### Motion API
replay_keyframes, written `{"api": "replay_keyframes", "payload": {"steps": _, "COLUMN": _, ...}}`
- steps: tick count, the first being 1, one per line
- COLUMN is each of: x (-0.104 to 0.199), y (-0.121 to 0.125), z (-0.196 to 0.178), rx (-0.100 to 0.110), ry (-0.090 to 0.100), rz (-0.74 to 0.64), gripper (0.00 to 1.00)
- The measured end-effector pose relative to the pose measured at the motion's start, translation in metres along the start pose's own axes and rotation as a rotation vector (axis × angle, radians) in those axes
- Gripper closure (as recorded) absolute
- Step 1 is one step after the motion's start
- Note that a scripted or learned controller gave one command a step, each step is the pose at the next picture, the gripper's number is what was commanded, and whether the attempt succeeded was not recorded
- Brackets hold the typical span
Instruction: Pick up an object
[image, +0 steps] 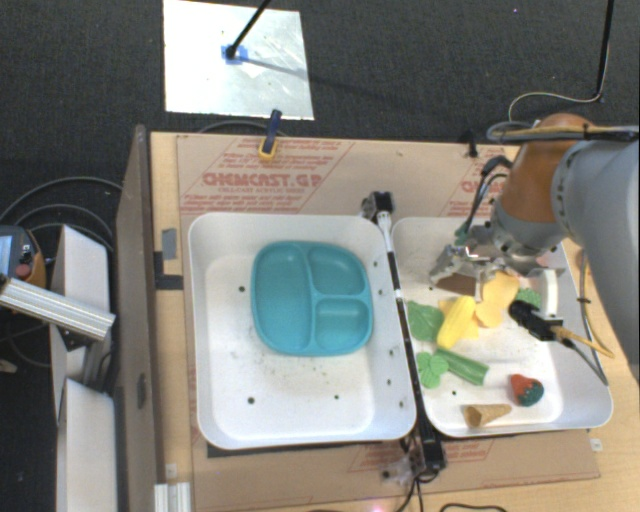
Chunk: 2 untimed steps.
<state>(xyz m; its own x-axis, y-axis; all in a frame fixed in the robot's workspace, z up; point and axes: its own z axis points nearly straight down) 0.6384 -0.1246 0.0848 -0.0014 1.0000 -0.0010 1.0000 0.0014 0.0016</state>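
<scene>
Arm is reaching in over the right bin (590, 395), end effector (466, 262) hovering low at the bin's upper part, approach step of the pick. Can't tell whether it is released or clenched; nothing visibly grasped. Just below it a brown piece (456, 285) is lying, and right beside that a yellow corn cob (457, 320) and a pale yellow piece (496, 300). Further below, green toy vegetables (448, 365), a cone (485, 413) and a strawberry (526, 389) are sitting. Off to its left, the other bin is holding a teal divided plate (311, 298). Next move looks like a short descent onto the nearest piece, then closing and lifting; clutter is making a clean grab doubtful.
</scene>
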Motion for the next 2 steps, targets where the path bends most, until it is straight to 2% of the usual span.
{"api": "replay_keyframes", "payload": {"steps": 1, "x": -0.0170, "y": 0.0106, "z": -0.0007, "rx": -0.003, "ry": 0.001, "rz": 0.000, "gripper": 0.00}}
{"api": "replay_keyframes", "payload": {"steps": 2, "x": -0.0219, "y": 0.0035, "z": 0.0000, "rx": -0.001, "ry": 0.000, "rz": 0.000, "gripper": 0.00}}
